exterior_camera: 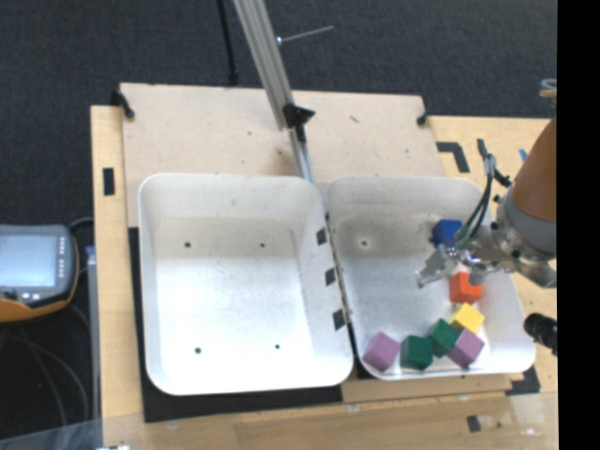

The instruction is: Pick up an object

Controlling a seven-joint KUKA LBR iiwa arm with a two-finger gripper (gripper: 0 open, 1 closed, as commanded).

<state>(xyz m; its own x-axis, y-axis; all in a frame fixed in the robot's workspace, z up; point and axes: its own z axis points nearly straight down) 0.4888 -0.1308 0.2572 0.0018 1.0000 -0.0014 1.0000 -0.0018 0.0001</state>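
A: Target? Orange block point(465, 288), small cube, bright, right side of the frame, inside the right bin point(394, 204).

B: Other stuff in that bin?

A: Blue block point(449, 231) up and left of the orange one. Yellow block point(469, 318) just below it. Then a cluster along the bottom wall: two green blocks point(430, 343) touching each other, a purple block point(466, 347) right of them, another purple block point(382, 350) at the left end.

B: Left bin point(234, 279)?

A: White, shallow, a few dark dots on the floor.

B: Gripper vs the orange block?

A: Gripper point(452, 263) sits right above the orange block in the frame, metal fingers reaching left from the arm at the right edge. Block's top edge meets the finger area. Can't tell if it's between the fingers or just beneath them.

B: Open or closed?

A: Can't tell, too cluttered and small.
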